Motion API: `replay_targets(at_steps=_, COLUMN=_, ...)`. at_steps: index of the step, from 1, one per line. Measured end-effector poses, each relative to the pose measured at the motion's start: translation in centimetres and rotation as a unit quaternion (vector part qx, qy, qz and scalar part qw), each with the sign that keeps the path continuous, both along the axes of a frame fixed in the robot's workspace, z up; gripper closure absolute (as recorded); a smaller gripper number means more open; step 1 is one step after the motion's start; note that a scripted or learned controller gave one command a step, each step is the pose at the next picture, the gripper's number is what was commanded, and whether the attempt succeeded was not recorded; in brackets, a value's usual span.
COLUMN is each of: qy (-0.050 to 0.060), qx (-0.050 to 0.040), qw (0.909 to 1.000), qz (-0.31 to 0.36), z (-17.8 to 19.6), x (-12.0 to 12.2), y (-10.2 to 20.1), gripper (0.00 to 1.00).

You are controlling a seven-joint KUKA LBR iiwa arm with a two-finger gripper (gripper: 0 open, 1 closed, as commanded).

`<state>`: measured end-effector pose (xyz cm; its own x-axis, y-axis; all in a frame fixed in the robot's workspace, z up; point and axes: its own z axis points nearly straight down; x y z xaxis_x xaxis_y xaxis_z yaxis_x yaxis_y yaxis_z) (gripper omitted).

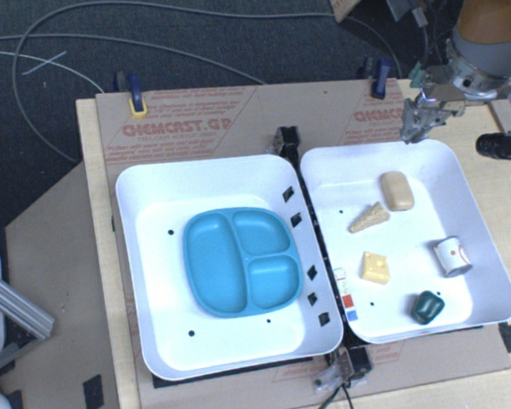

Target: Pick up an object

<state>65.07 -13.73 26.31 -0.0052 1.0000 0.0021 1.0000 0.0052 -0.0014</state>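
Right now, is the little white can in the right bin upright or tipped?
Tipped. The can lies on its side on the right bin's floor, its round end facing the camera, near the right wall.

The board (pixel 185 125) reads "CHEMCAST GP" in red.

The arm (pixel 487 15) is cut off by the top and right edges, and the state of the gripper (pixel 419 128) fingers cannot be told.
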Motion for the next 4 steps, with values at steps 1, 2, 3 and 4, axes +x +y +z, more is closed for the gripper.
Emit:
replay_targets(at_steps=1, qy=-0.001, qx=0.0004, qw=1.0, qz=0.001, z=0.6, x=0.2, y=5.6, gripper=1.0)
replay_targets(at_steps=2, qy=0.001, qx=0.0001, qw=1.0, qz=0.0, z=-1.0, x=0.0, y=10.4, gripper=1.0)
replay_targets(at_steps=3, qy=-0.001, qx=-0.0001, qw=1.0, qz=0.001, z=-0.5, x=-0.1, y=16.2, gripper=1.0)
replay_targets(at_steps=4, qy=0.001, qx=0.0003, qw=1.0, qz=0.001, z=-1.6, x=-0.4, y=22.6, gripper=1.0)
